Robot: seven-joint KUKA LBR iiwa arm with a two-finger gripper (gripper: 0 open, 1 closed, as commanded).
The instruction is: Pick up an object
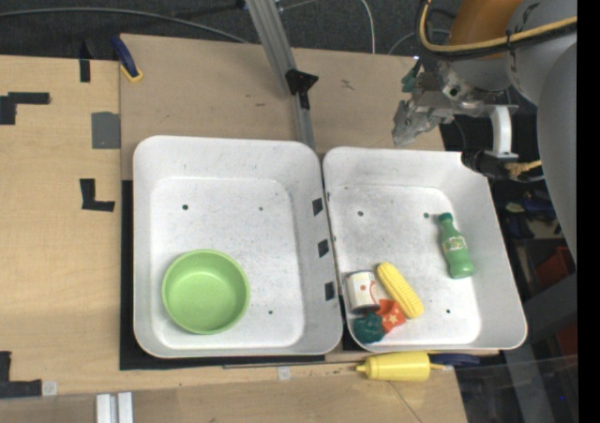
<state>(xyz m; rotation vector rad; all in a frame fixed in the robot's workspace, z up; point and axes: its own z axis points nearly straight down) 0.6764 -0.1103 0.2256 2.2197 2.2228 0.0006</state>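
Nothing has been picked up so far, judging by how things lie: every object rests in a bin or on the bench (216, 74), and the whole grasp is left to do.

Going left to right, the left bin (225, 163) carries a green bowl (205, 291) at about seven o'clock on its floor, upright and well apart from everything else. The right bin (394, 173) has a cluster near its six o'clock edge: a small white can with a red label (362, 291) lying beside a yellow corn cob (399, 290), the two touching or nearly so, with a teal and red toy piece (378, 322) just below them. Further right, at about three o'clock in that bin, a green bottle (456, 246) lies alone, its cap pointing toward twelve. Outside the bins, on the bench at six o'clock from the right bin, a yellow mustard bottle (398, 367) lies on its side against the bin's rim.

The hand (412, 123) hangs above the bench just beyond the right bin's twelve o'clock rim, well apart from every object. It holds nothing and touches nothing. How far its fingers are parted I cannot tell; they blur together at this angle.

The green bottle looks the easiest target, since it lies clear of its neighbours.
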